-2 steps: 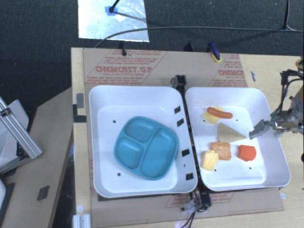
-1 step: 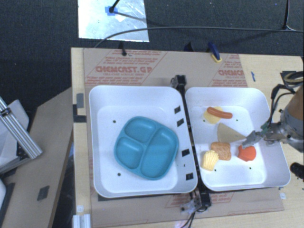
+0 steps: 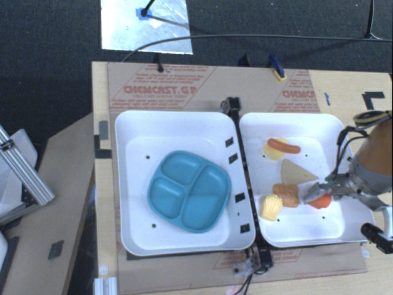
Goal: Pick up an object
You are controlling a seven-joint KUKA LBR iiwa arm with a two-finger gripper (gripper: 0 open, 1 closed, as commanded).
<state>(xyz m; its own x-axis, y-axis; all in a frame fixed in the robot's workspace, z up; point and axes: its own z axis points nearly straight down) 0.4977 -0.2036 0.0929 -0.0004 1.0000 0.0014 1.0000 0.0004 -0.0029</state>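
Observation:
The right bin (image 3: 301, 238) holds several toy foods. At its back lies a hot dog (image 3: 282, 146), with a beige wedge (image 3: 296, 173) in front of it. A brown waffle-like square (image 3: 286, 195) and a yellow corn piece (image 3: 271, 207) sit nearer the front. A red piece (image 3: 321, 202) lies toward the right. My gripper (image 3: 313, 192) reaches in from the right, low in the bin. Its tip sits right over the red piece and next to the brown square. The gripper partly covers the red piece, and I cannot make out a grasp.
The left bin (image 3: 132, 165) holds a blue sectioned plate (image 3: 189, 190). A black divider (image 3: 241, 165) runs between the bins. The arm's orange band (image 3: 376, 153) and cables (image 3: 344, 146) hang over the right bin's right wall.

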